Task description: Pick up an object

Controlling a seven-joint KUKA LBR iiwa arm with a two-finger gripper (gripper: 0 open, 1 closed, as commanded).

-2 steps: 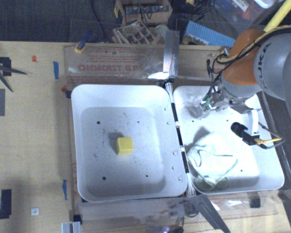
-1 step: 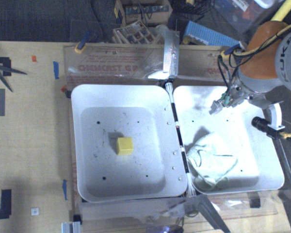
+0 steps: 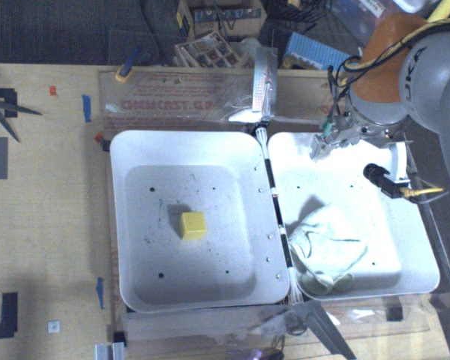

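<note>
Wooden bench (image 3: 45,223), pale and marked with small blue and red tape scraps, carries two shallow white bins side by side under the slanted overhead camera. Behind them runs a clear plastic sheet (image 3: 180,100) bearing faded red lettering; it seems to begin "CHEMCAST", though the rest is too blurred to read. Beyond the bench edge sit a wooden crate (image 3: 210,51) with compartments, cables, and a blue ribbed object (image 3: 315,51), all on a dark floor. Left bin (image 3: 135,148) holds a small yellow cube (image 3: 193,225), lying on the bin floor a little left of centre, alone and well apart from the walls. Right bin (image 3: 420,268) holds a crumpled white cloth (image 3: 330,250) near its front-left corner, close to the divider between the bins. Grey arm (image 3: 435,58) with its orange band reaches in from the upper right; part of a printed "KU" shows on its casing. Its gripper (image 3: 326,137) hangs over the rear left part of the right bin, far from the cube and apart from the cloth; nothing is seen between its fingers, and how they stand cannot be told. A black cylindrical fitting (image 3: 382,178) with a brass tip juts from the wrist.
</note>
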